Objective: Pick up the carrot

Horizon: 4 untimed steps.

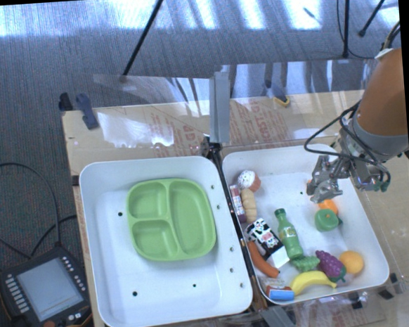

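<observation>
- We see the left bin (100, 273), well to the claw's left, bearing a green divided plate (171, 219).
- We see the right bin (375, 244); the arm (386, 102) reaches over its upper right part.
- The claw (324, 185) hangs just above a green round toy (327, 219); whether its fingers are spread or pressed together we cannot tell.
- A green bottle (289, 234) lies below and left of the claw.
- A banana (312, 281) lies well below the claw.
- The carrot (262, 260) lies well apart from the claw, down and to its left, near the bin's left wall.
</observation>
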Available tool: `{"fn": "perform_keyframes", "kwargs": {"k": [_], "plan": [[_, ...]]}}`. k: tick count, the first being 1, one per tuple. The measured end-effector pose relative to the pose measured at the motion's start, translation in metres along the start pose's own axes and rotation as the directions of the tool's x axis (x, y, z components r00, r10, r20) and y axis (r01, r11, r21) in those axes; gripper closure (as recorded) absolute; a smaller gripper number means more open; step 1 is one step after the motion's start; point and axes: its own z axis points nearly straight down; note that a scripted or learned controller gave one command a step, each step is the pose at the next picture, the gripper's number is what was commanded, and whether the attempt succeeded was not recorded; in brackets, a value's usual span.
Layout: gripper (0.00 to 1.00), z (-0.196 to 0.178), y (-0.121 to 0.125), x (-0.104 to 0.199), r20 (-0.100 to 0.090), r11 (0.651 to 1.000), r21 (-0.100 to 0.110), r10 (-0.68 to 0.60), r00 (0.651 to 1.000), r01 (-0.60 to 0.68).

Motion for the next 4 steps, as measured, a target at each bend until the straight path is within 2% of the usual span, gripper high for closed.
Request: {"fn": "perform_keyframes", "kwargs": {"k": [1,2,3,4], "plan": [[1.0,-0.092,-0.028,-0.002,0.001,0.996,0.001,0.093,0.996,-0.093],[0.0,-0.088,-0.028,-0.001,-0.008,0.996,-0.001,0.092,0.996,-0.092],[0.0,0.064,-0.027,-0.017,-0.026,0.999,-0.005,0.036,0.999,-0.036],[0.0,0.131,-0.036,-0.038,-0.017,0.993,-0.002,0.121,0.993,-0.121]]}}
